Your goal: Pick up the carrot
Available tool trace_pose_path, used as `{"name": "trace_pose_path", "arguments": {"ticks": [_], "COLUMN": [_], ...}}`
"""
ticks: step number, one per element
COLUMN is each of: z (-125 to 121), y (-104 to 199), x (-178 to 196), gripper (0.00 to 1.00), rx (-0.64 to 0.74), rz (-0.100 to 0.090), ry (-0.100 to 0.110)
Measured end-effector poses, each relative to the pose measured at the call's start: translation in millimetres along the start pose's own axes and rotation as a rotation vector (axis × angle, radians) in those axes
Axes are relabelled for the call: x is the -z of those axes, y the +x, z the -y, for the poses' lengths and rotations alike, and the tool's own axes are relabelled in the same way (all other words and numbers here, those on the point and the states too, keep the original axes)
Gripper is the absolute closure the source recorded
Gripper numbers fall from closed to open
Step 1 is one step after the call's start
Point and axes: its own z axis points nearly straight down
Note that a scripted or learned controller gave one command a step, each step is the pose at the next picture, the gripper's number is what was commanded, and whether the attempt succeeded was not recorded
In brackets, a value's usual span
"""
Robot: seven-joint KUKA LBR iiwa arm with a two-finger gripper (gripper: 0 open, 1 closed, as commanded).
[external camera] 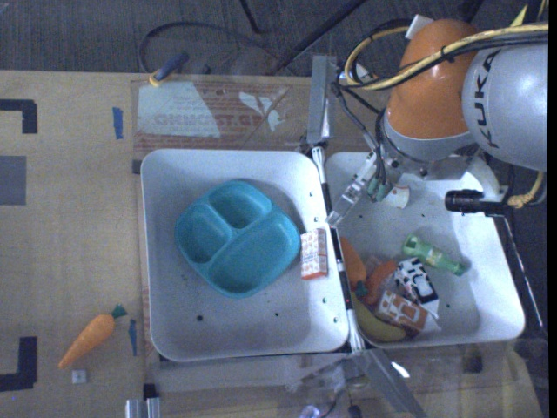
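Observation:
An orange carrot (352, 268) lies in the right bin (487, 320) against its left wall, partly under other toys. A second carrot (87, 339) with a green top lies on the wooden bench, left of the left bin. My gripper (341, 207) hangs low over the right bin's upper left corner, close to the divider between the bins, a short way above the carrot in that bin. Nothing shows in its grasp.
The left bin (174, 320) holds a blue divided plate (237, 236) and a small red-and-white carton (314, 253) by its right wall. The right bin also holds a green bottle (435, 257), a black-and-white cow toy (414, 279), a banana (381, 327) and an orange packet (402, 308).

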Motion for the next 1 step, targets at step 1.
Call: {"name": "trace_pose_path", "arguments": {"ticks": [1], "z": [64.2], "y": [-34.4], "x": [48.4], "gripper": [0.00], "rx": [0.124], "rz": [0.002], "ry": [0.000]}}
